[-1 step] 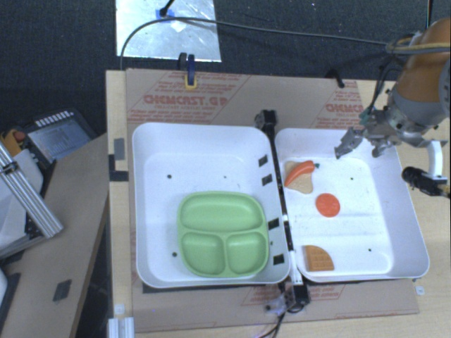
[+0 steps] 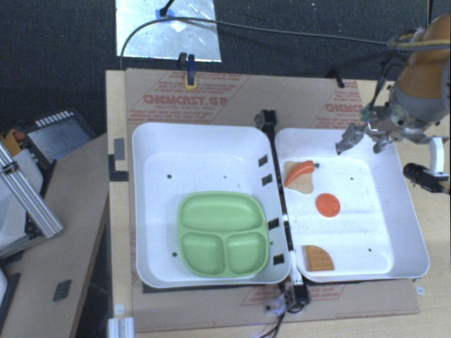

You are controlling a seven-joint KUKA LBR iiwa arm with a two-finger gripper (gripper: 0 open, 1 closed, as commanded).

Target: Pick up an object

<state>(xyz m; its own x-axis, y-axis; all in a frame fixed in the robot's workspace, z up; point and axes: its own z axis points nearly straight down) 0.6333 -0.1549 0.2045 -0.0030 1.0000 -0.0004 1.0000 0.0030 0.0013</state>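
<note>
The gripper (image 2: pixel 363 141) hangs over the far right corner of the right bin (image 2: pixel 409 213), its two fingers (image 2: pixel 345 144) spread apart with nothing between them; they sit above the bin's back rim rather than down among the pieces. The nearest candidate is the orange carrot-shaped piece (image 2: pixel 300 171), which lies to the left of the fingers and a little toward the camera, resting on a pale tan piece (image 2: pixel 303 184); its long axis runs at a slant, rising from lower left to upper right, so it points roughly toward the fingers, and I judge a clean grasp would want the fingers turned to close across that slant rather than along it. The round red-orange disc (image 2: pixel 328 205) lies farther toward the camera and slightly left of the fingers, apart from the carrot; the brown wedge (image 2: pixel 318 258) is farthest, near the front rim and well apart from the fingers. The green divided plate (image 2: pixel 222 232) sits in the left bin (image 2: pixel 151 150), across the divider and well away to the left; it looks the least likely target from here. The move ahead is mainly a short shift left and forward, then a descent.
</note>
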